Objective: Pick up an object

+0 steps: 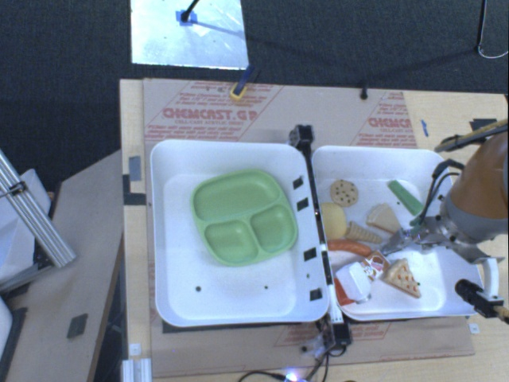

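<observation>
A: In the camera view, what was seen in the right-hand shallow white bin (pixel 374 159)?

B: Toy food was seen heaped toward its 8 o'clock side: a round tan cookie with dark chips (pixel 343 192) at 11 o'clock, a green flat strip (pixel 404 195) at 1 o'clock, a pale cheese-like wedge (pixel 384 216) near the middle, a yellow rounded piece (pixel 333 218) at 9 o'clock, an orange sausage-shaped piece (pixel 348 247) below it, a white and red packet (pixel 354 282) at 7 o'clock, and a triangular pizza-slice piece (pixel 402 278) at 6 o'clock.

A: And the two-finger gripper (pixel 395 246)?

B: It was placed low among the pieces, just at 12 o'clock of the pizza slice, the grey arm with its orange band (pixel 481 189) reaching in from 3 o'clock. Whether it was wide or narrow could not be told, and nothing was seen gripped.

A: How was the pizza slice judged to handle?

B: It was judged light, stiff and somewhat slick. A hold across its two straight edges, near the broad end, was thought safest.

A: And the left-hand white bin (pixel 171 293)?

B: A pale green three-compartment plastic tray (pixel 243 216) was seen lying in its middle.
</observation>
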Action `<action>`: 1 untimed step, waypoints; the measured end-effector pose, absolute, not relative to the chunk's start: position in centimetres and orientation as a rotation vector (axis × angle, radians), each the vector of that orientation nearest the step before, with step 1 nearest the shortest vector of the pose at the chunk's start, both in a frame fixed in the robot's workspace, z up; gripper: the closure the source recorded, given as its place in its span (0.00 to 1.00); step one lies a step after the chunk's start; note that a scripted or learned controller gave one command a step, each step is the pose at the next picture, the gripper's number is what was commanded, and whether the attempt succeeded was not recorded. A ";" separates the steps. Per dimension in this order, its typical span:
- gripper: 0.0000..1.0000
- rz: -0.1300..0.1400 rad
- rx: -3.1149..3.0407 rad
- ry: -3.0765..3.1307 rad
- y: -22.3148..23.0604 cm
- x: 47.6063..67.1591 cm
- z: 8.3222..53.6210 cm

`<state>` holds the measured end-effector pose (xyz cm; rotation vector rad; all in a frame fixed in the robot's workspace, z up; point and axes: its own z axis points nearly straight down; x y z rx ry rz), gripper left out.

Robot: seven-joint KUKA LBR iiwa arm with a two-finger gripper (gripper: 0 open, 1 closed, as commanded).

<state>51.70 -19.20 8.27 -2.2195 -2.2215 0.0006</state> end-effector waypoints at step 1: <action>1.00 -0.002 -2.223 -2.225 -19.3 51.8 9.5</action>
